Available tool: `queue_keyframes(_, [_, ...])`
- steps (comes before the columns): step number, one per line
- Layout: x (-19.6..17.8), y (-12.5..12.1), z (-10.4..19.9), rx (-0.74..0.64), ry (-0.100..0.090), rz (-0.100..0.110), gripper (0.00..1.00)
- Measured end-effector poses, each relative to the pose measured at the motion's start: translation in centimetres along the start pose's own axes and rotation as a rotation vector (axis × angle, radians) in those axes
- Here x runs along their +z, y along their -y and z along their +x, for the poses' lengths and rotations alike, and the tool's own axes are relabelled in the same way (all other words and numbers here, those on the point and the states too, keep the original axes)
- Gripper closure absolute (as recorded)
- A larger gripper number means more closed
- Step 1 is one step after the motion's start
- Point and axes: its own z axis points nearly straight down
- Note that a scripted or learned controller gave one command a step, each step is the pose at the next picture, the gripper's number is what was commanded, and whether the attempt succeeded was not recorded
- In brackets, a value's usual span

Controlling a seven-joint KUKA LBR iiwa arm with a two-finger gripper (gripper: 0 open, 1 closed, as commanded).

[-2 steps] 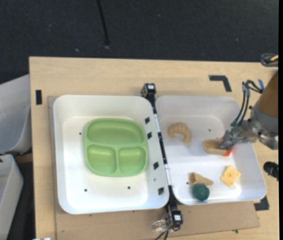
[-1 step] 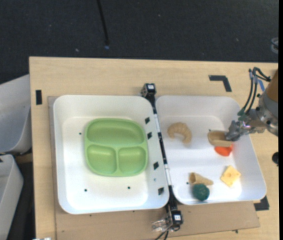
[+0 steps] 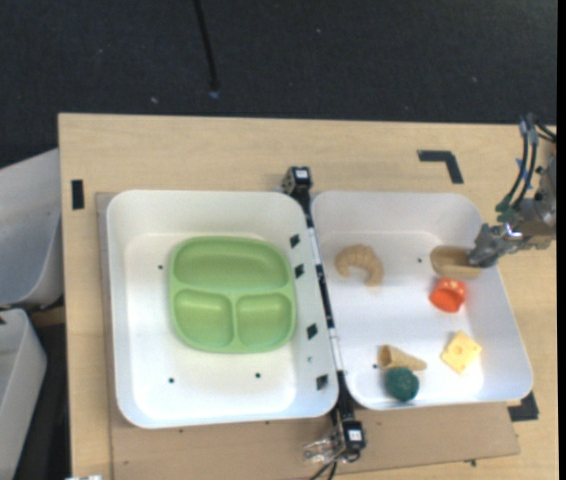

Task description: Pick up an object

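Note:
The right bin (image 3: 418, 213) holds several small items: a tan croissant (image 3: 361, 262), a red-orange piece (image 3: 448, 295), a yellow cheese wedge (image 3: 461, 352), a dark green ball (image 3: 400, 384) with a small tan wedge (image 3: 400, 358) beside it, and a brown piece (image 3: 447, 260) near the right wall. My gripper (image 3: 486, 249) comes in from the right edge and sits right beside the brown piece, at the bin's right wall. The grey fingers blur into each other there.
The left bin (image 3: 133, 368) holds a green divided plate (image 3: 231, 293). A divider with black clips runs between the two bins. White containers stand off the bench at the left. Cables hang by the arm at the right edge.

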Motion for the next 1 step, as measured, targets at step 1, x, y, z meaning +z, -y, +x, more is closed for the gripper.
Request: queue_keyframes(1, [-0.13, -0.75, 5.62, -0.002, -0.002, 0.005, 1.0])
